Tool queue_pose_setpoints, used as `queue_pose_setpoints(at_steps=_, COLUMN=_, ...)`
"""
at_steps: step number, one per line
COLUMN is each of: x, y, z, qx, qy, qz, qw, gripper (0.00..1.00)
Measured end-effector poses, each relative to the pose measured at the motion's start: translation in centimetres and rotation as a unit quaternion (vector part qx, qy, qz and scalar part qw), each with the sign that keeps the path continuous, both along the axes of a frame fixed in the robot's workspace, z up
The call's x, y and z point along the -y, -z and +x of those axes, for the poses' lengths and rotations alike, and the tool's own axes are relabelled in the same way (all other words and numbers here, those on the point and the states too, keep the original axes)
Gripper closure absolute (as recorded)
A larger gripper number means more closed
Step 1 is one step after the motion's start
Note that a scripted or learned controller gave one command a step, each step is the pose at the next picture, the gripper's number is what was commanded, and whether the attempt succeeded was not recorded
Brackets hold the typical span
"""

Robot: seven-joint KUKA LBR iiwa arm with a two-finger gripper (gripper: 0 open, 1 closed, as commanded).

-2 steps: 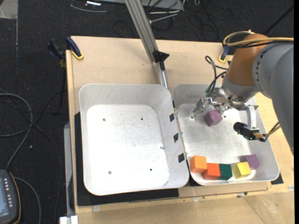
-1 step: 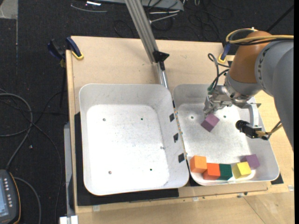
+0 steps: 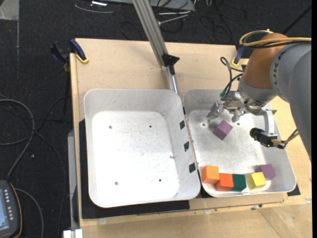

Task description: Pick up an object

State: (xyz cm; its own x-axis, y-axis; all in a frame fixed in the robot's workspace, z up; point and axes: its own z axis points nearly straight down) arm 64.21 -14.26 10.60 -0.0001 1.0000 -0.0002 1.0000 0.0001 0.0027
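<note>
Item: my bench (image 3: pixel 129 66), light wood top, seen from above at a slant, dark floor round it. Directly on it: 2 shallow white bins side by side, touching along the middle. Left bin (image 3: pixel 94 133), the larger, speckled floor. Right bin (image 3: pixel 285 170), the one under my wrist, w/ coloured blocks inside. Black mat (image 3: pixel 84 209) shows under the left bin's near edge. Blue-and-yellow clamp (image 3: pixel 77 51) grips the far left corner.
</note>
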Motion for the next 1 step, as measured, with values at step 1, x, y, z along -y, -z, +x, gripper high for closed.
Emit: queue_pose_setpoints(at_steps=1, x=-4.04, y=1.05, z=-5.33, qx=-0.002, qy=-0.001, qz=0.0003, qw=1.0, gripper=0.0)
